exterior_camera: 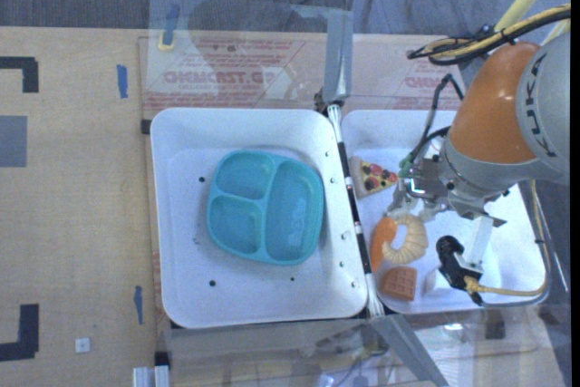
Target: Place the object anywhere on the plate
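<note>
Over the right bin (526,222) we see our tool (419,195) low above a bagel (401,239); whether it is apart or together we cannot tell. Beside the bagel lie a pizza slice (372,177) and a waffle (399,283). Our teal plate (265,206) sits in the left bin (181,195), well apart from them.

The arm (535,118) bears "KU" (partly cut off); the cardboard's (227,68) red print is illegible.
</note>
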`<state>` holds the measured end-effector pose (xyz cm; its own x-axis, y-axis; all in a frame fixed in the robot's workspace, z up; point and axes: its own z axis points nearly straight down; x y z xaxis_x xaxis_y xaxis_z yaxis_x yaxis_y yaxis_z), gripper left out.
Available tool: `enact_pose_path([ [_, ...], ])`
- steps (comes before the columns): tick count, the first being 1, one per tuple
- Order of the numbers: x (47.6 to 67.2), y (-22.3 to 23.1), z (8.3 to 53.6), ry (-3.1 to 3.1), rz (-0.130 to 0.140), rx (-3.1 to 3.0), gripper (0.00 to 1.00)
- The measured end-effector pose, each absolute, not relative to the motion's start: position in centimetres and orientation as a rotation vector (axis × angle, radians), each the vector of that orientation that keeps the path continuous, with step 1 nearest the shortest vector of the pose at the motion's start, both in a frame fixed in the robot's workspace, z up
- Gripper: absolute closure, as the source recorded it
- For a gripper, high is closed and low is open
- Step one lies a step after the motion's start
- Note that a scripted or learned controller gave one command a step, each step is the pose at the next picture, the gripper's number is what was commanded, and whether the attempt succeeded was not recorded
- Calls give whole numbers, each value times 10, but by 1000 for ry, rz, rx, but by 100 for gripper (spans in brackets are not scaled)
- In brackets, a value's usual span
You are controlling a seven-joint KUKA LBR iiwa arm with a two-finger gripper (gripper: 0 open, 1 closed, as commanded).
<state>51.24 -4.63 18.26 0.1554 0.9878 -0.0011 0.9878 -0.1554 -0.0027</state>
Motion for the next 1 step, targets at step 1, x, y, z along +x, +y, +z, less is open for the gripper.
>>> enact_pose_path([
  [1,600,3,183,-2084,4,-2350,100],
])
